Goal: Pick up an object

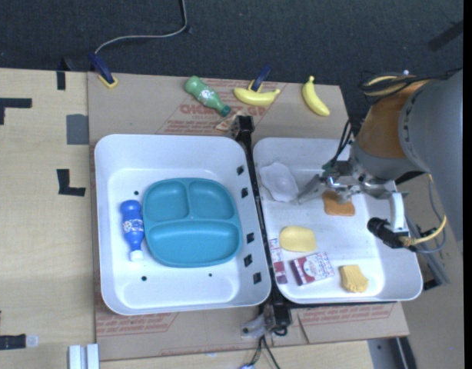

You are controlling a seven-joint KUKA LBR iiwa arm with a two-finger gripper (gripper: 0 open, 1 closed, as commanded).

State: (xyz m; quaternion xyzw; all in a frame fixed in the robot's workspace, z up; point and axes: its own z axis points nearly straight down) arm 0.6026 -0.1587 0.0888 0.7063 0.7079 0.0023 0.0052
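Two white bins (105, 206) on cardboard-topped bench (36, 206), dark floor behind.

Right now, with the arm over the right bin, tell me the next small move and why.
Probably a short drop straight down. The gripper hangs in the right bin between the clear plastic cup and an orange-brown toy food piece, seemingly holding nothing. The food piece lies just below and right of it, so shifting slightly that way before lowering looks like the closest pick.
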